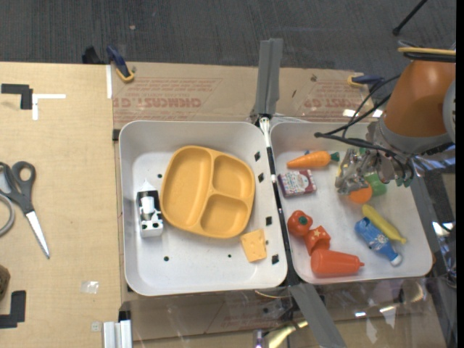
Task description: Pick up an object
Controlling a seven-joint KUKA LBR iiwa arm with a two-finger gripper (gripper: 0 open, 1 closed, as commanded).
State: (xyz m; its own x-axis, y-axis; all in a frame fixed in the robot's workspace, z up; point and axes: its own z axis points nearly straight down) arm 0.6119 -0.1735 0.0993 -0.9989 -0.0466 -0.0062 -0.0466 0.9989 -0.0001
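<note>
Gripper [357,178] at right bin's [417,267] two o'clock, over orange-green toy [364,192], partly hiding it; finger spacing indiscernible.

Arm [420,96] comes in from the right edge, orange band uppermost, wrist angled down and to the left. End effector [357,174] sits low at the arm's left end (metal parts and cables bunched round it), pointing downward.

A plate [208,192] lies in the left bin [130,216], a cheese wedge [254,246] before it. The right bin [417,267] holds toys; scissors [27,201] lie far left.
</note>
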